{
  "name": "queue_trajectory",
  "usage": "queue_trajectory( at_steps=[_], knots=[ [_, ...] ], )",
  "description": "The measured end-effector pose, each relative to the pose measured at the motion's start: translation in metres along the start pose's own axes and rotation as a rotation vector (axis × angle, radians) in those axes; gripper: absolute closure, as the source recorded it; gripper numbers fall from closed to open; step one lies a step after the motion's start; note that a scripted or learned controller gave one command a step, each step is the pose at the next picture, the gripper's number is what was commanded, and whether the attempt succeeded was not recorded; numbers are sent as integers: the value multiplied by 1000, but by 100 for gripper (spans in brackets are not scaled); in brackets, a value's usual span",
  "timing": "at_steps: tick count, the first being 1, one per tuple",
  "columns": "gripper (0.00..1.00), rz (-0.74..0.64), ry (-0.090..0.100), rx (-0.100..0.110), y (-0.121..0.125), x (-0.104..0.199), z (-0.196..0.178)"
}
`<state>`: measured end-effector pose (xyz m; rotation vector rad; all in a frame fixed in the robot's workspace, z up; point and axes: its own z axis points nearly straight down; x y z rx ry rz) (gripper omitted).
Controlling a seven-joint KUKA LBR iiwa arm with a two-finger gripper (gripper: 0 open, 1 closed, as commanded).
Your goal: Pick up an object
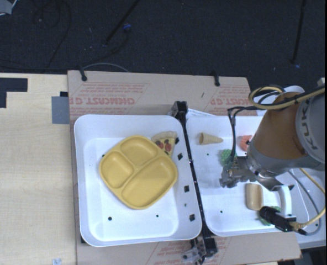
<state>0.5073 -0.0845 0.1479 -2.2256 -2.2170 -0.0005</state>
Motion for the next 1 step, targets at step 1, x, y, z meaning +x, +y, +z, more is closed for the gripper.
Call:
queue_trajectory(
  at_steps=[1],
  knots=[
    [100, -5, 0, -1, 7, 1, -44]
  ],
)
